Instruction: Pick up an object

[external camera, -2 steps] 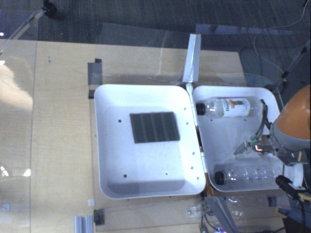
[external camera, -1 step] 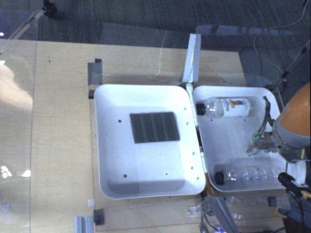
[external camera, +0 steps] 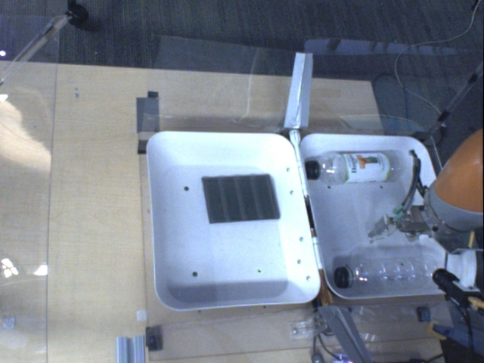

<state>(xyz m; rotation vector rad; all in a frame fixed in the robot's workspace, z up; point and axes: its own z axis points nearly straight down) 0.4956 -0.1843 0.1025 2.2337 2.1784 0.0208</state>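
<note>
The arm enters at the right edge, and much of it is cut off there: the orange band (external camera: 463, 174) and grey wrist show, the rest runs out of frame. The pincer (external camera: 393, 226) hangs low over the right bin (external camera: 363, 144), its tip a small tangle of metal and cable too fine to read; whether it is spread or closed, and whether anything sits in it, cannot be told.

Just beyond the pincer, toward the far wall of the same bin, lies a clear plastic bottle (external camera: 352, 168) on its side, dark cap pointing left, with a white label bearing orange and green marks. On the near side of the pincer, along the bin's front wall, lies a second clear bottle (external camera: 386, 272), also on its side with a dark cap to the left; its ribbed, transparent body is hard to separate from the white floor beneath it. The pincer sits between the two, apart from both as far as can be seen.

Well to the pincer's left, the left bin (external camera: 174, 225) holds a flat, dark grey ribbed rectangle (external camera: 240, 198). Both bins are smooth white plastic with rounded corners, resting on a pale wooden bench (external camera: 83, 225).
</note>
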